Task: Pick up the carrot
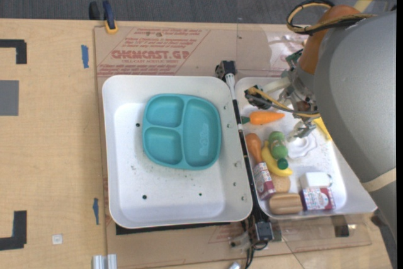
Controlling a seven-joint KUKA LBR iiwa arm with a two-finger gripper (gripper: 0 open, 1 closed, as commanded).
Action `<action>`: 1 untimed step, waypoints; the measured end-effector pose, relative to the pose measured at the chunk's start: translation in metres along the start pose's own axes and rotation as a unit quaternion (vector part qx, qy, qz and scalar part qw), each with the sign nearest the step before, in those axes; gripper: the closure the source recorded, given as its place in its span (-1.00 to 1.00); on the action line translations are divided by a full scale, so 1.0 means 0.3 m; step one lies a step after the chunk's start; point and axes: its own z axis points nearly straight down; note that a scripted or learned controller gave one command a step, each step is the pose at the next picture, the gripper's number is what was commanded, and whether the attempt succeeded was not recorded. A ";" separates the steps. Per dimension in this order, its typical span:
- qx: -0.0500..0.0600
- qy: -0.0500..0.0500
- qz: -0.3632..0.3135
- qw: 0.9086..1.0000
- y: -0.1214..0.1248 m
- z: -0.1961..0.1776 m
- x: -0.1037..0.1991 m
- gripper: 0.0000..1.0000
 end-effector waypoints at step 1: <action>-0.003 0.005 0.001 1.000 -0.011 -0.003 -0.073 -1.00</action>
